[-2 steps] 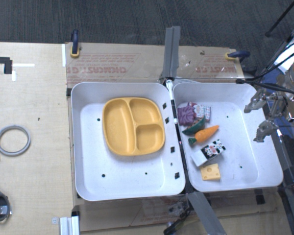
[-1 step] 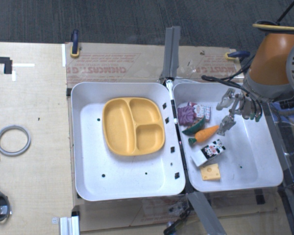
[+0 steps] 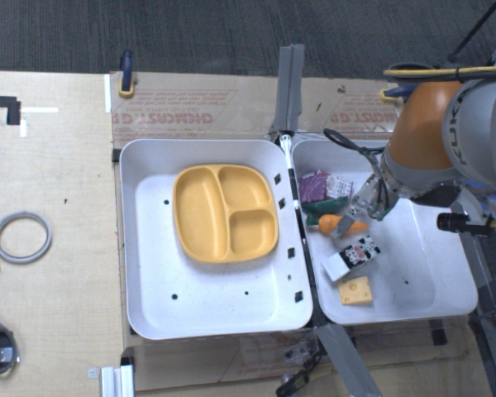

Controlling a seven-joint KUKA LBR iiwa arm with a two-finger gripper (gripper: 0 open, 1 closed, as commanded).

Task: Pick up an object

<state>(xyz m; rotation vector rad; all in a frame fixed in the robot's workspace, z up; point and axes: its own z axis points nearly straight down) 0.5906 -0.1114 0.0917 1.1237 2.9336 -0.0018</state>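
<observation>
Cheese (image 3: 356, 291) lies nearest; tool (image 3: 345, 227) at carrot (image 3: 337, 222) in right bin (image 3: 430, 300), closure unclear. Reach step; next needs firm grip.

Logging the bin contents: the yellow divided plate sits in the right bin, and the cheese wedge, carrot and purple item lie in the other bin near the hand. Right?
Not quite. The camera view shows the yellow divided plate in the left bin, not the right. The cheese wedge, carrot and purple item lie in the right bin near the hand.
</observation>
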